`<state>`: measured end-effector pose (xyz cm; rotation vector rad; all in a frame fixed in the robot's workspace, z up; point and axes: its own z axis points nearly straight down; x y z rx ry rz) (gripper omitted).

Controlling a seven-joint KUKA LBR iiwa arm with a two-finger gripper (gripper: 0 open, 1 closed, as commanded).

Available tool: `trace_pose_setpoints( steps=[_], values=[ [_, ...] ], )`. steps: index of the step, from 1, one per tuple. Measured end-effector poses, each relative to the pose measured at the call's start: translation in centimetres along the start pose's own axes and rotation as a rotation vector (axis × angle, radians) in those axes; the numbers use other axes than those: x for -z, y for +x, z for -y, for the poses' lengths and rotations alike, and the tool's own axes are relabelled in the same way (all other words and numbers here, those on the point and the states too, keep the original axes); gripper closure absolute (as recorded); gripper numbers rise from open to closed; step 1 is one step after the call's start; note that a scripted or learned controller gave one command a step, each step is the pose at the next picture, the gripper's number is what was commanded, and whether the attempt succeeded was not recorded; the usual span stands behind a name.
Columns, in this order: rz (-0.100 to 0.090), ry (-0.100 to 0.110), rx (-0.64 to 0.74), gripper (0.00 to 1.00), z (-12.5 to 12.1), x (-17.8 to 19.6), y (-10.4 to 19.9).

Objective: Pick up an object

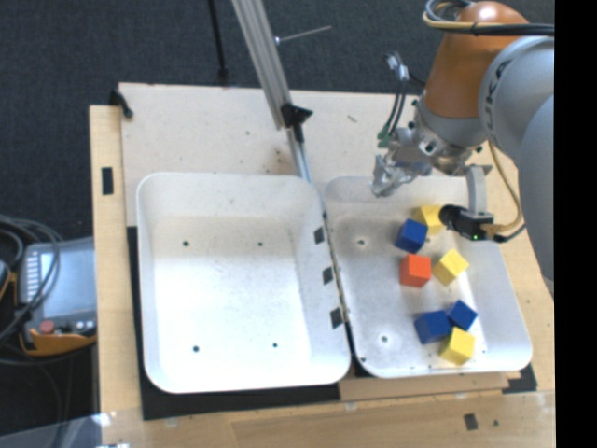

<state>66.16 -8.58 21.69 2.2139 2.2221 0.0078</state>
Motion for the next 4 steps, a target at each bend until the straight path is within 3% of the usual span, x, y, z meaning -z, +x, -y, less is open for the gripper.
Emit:
trace_pose_setpoints(
  steps=[1,4],
  values=[
    [0.0,0.002,0.001,1.0,-0.1,2.7,-0.1],
    [0.0,0.006,0.003,1.0,0.6,2.4,14.9]
  ],
)
